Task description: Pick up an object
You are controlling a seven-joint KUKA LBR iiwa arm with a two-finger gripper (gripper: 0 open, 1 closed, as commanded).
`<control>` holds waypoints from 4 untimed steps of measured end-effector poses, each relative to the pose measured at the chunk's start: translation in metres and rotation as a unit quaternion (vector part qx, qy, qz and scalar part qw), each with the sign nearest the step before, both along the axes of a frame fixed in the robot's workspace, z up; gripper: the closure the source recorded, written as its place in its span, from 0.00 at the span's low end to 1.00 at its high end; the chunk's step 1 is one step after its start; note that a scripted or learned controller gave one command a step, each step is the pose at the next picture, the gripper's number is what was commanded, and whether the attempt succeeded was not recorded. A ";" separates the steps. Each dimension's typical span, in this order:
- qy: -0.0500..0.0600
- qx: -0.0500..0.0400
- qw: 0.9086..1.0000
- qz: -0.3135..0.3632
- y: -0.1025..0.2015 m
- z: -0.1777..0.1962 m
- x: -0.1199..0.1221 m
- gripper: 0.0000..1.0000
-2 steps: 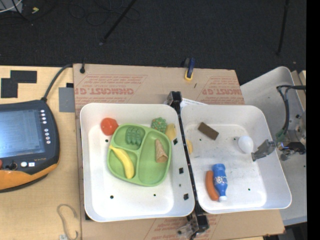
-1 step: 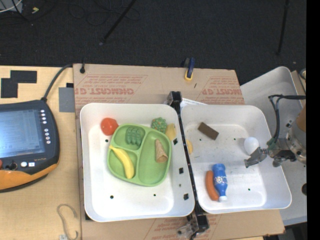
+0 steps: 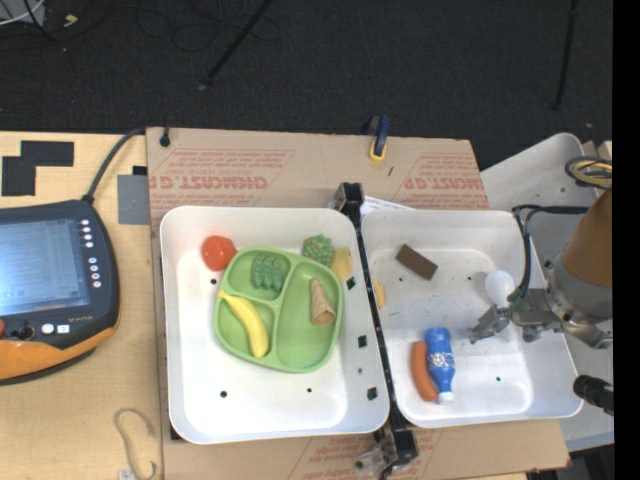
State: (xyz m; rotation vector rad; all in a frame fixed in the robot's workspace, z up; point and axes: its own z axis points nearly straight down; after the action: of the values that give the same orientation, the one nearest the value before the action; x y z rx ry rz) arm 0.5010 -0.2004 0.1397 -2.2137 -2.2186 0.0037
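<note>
the blue bottle (image 3: 439, 363) lies flat in the right bin (image 3: 505, 403), long axis nearly up-down in the camera view, white cap toward the bin's near edge, an orange sausage (image 3: 422, 370) touching its left side. the end effector (image 3: 490, 324) hangs just right of it, fingers spread, pinching nothing.

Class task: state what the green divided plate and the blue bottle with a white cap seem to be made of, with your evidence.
Green divided plate: probably moulded plastic, with uniform colour and smooth rounded compartments. Blue bottle with a white cap: likely plastic, toy-like, with a slight gloss; not certain.
</note>
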 end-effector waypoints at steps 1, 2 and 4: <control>-0.001 -0.001 1.000 -0.001 0.003 -0.053 0.000 0.00; -0.002 -0.001 1.000 -0.003 0.001 -0.041 0.000 1.00; -0.004 -0.002 1.000 -0.003 -0.003 0.048 -0.006 1.00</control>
State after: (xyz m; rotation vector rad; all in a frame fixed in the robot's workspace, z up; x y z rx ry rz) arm 0.4946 -0.2038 0.1875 -2.2264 -2.2188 -0.0010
